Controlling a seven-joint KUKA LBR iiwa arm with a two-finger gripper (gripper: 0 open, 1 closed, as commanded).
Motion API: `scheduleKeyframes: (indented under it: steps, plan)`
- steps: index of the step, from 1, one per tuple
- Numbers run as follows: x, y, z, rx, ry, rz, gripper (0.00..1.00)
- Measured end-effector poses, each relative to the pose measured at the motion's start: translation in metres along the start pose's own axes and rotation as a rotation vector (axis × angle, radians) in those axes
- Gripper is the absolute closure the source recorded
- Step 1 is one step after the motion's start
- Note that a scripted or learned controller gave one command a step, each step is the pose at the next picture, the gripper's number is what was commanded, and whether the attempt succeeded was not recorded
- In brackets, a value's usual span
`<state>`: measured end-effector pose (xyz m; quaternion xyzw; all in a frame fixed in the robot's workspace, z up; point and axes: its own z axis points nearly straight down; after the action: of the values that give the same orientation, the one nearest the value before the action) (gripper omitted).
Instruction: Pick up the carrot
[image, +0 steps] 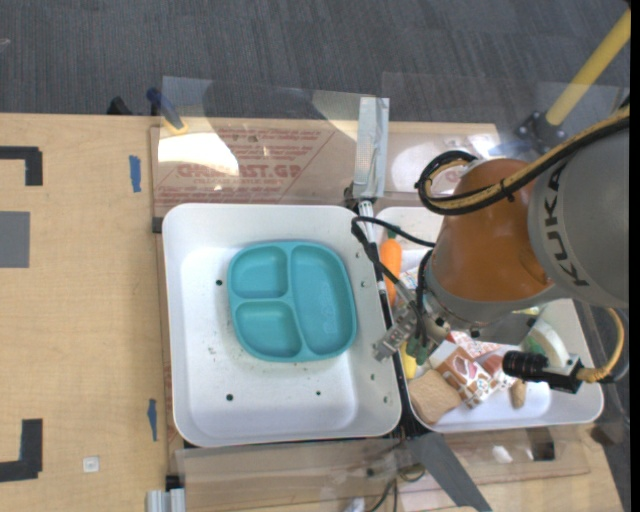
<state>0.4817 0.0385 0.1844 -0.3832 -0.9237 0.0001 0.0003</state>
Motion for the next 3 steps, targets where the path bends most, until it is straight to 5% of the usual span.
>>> scheduleKeyframes:
  steps: [1,2,3]
  plan:
    - [-0.027,-0.029,0.0,0.0,0.0,-0.296,1.0]
    - [-0.028,-0.027,-0.011,-0.005,-0.004,-0.296,1.0]
    - [-0.077,-0.071,-0.058,-0.003,-0.009,-0.456,1.0]
